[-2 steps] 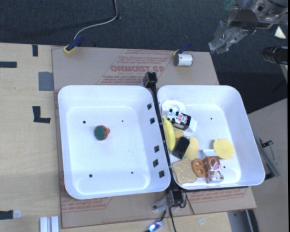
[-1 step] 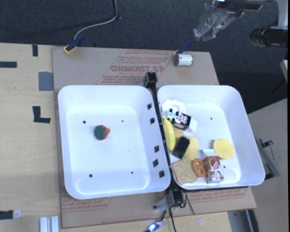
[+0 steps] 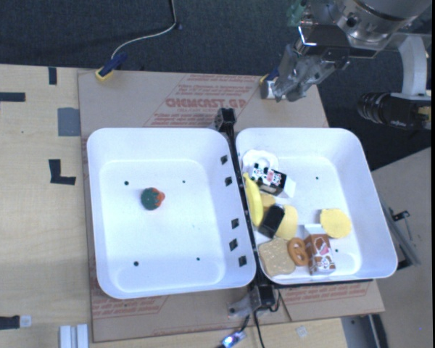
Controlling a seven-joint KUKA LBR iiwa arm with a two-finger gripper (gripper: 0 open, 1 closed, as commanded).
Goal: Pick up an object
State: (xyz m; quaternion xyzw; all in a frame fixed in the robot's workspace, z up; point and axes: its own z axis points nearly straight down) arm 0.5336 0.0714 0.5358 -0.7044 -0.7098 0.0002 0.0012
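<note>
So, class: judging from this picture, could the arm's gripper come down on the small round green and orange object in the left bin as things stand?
Probably yes. The small round object lies alone on the left bin floor, nothing over or beside it. The gripper hangs above the bench beyond the bins.

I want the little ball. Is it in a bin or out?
In: the ball lies on the left bin's floor.

The arm reached in from the upper right of the camera view, its grey wrist housing high in the frame with a sliver of the orange band at the top edge. The gripper (image 3: 284, 91) hung below the wrist, angled down and to the left, its fingertips low and blurred.
</note>
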